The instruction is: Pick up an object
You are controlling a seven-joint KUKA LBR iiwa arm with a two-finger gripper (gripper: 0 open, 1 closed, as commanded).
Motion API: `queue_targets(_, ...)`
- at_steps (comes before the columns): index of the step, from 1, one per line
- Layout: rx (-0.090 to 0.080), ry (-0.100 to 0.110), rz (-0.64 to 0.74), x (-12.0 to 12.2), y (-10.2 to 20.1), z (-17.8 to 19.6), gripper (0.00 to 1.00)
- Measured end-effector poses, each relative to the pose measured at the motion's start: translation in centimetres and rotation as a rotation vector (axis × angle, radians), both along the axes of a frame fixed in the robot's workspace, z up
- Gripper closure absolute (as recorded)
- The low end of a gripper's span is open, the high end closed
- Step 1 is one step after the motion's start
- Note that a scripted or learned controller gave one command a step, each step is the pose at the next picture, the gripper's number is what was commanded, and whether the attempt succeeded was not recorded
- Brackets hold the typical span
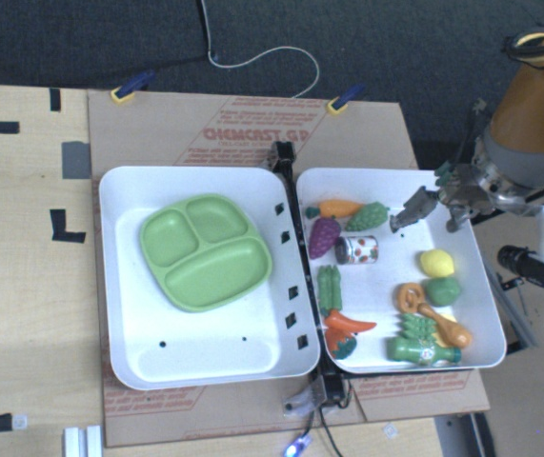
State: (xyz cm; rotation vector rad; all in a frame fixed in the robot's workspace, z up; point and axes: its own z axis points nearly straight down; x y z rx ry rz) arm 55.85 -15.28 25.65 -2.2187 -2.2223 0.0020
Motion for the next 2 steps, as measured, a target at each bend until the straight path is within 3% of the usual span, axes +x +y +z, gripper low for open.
queue_targets(1,0.001,0.004,0.002,-1.1,3.2,-18.0,0.0)
queue_targets(2,0.004,-0.003,0.008,-7.7,12.2,-6.7,0.0)
